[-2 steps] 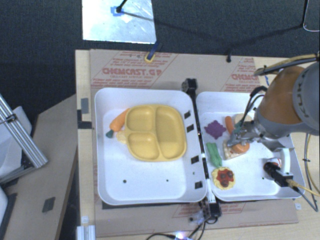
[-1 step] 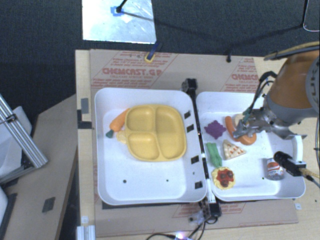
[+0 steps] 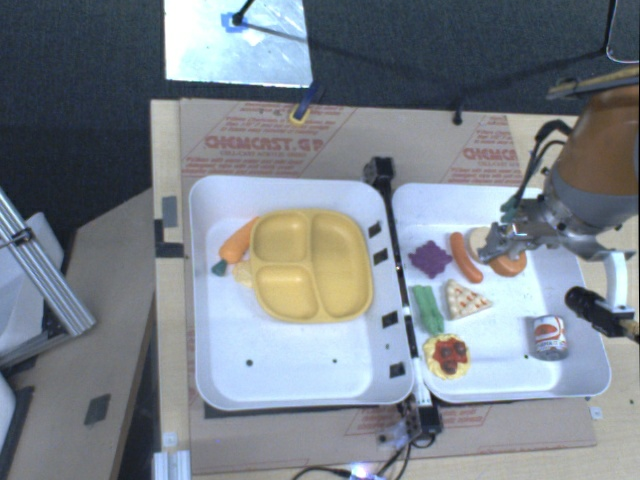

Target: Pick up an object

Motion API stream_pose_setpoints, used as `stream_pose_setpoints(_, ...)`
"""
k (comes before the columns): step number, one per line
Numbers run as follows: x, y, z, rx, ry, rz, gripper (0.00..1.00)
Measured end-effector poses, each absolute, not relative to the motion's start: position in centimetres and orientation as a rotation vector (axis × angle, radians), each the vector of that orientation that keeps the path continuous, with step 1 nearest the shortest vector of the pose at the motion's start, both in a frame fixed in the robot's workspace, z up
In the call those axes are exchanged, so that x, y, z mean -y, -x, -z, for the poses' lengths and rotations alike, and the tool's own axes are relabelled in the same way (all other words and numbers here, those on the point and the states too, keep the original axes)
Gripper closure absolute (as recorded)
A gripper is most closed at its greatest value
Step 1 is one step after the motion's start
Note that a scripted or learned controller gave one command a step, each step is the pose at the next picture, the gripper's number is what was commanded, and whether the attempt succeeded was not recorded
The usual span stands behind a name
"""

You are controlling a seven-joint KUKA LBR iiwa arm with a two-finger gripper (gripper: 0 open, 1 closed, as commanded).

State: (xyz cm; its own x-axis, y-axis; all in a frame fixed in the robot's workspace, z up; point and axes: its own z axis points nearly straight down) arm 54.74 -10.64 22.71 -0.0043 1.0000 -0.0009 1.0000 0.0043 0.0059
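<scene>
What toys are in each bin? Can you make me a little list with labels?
left bin: yellow divided plate, toy carrot touching its left edge
right bin: purple grapes, hot dog, pizza slice, green piece, spaghetti plate, small can
gripper: above an orange toy, near the hot dog

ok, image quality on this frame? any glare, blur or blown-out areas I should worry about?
Camera view: the shiny silver sheet behind the bench catches bright glare; the two shallow white bins are close to blown out, with soft shadows. The yellow divided plastic tray and the small red-labelled can are legible but soft-edged. The two-finger gripper is slightly blurred, so its finger state is unclear.
</scene>
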Motion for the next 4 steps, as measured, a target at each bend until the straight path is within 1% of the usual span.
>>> stream_pose_setpoints(1,5.5,-57.5,-23.5,-2.23,-2.209,-0.006,1.0)
stream_pose_setpoints(2,1.9,-58.1,-21.6,-2.229,-2.214,-0.001,1.0)
stream_pose_setpoints(3,1.9,-58.3,-23.5,-2.227,-2.214,-0.003,1.0)
stream_pose_setpoints(4,1.3,-58.4,-21.7,-2.228,-2.215,0.0,1.0)
